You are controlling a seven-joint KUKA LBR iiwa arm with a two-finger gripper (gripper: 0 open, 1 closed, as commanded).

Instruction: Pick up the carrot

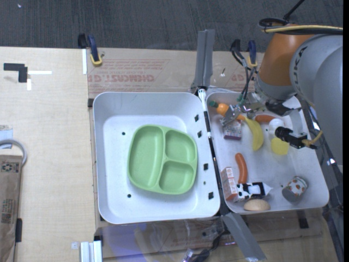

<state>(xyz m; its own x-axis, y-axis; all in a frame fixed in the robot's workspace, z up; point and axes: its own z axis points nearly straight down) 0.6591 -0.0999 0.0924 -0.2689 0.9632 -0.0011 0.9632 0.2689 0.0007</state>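
The carrot (221,108) is a small orange piece with a green tip. It lies in the far left corner of the right bin (313,201), close to the bin's wall. My gripper (235,113) hangs low over that corner, just to the right of the carrot and above a purple packet (233,131). The grey arm with its orange band (281,59) comes down from the upper right and hides part of the bin's far side.
In the right bin lie a banana (254,134), a yellow cup (280,146), a red sausage (241,168), a milk carton (244,190), a bread roll (256,204) and a can (294,188). The left bin (109,146) holds a green divided plate (162,159).
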